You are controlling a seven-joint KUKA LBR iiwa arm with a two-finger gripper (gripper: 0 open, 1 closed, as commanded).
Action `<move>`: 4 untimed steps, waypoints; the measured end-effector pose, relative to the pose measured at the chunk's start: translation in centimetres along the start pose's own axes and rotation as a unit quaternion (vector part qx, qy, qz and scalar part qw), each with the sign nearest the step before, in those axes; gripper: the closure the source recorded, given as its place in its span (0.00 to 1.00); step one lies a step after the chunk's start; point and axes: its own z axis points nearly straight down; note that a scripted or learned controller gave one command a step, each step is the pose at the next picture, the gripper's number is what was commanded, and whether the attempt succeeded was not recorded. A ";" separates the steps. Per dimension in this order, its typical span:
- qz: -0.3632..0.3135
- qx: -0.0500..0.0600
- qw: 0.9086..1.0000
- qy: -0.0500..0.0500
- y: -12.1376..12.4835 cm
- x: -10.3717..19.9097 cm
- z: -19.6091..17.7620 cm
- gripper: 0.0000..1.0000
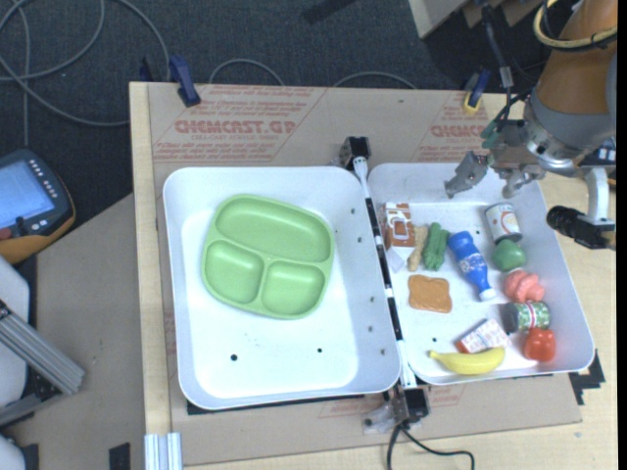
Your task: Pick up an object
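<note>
My gripper (488,181) hangs over the far end of the right bin (576,313), its fingers spread apart with nothing between them. Just below it lies a small silver can (503,222), apart from the fingers. Further down the bin lie a blue bottle (470,262), a green pickle (434,245), a white and orange carton (399,225), a toast slice (429,293), a green ball (508,254), a pink piece (524,285), a red-and-green can (532,315), a red fruit (539,345), a small red carton (482,337) and a banana (468,361).
The left bin (186,341) holds a green divided plate (266,256). A black clip (355,149) sits at the far end of the ridge between the bins. Blue clamps (182,78) hold the board's far edge. The arm's grey and orange body (578,76) looms at the upper right.
</note>
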 end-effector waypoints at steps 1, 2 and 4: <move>0.001 -0.004 1.000 -0.002 -1.2 -0.3 11.8 0.00; 0.001 -0.003 1.000 -0.001 -1.3 -0.2 10.9 1.00; 0.000 -0.002 1.000 0.000 3.5 3.8 1.6 1.00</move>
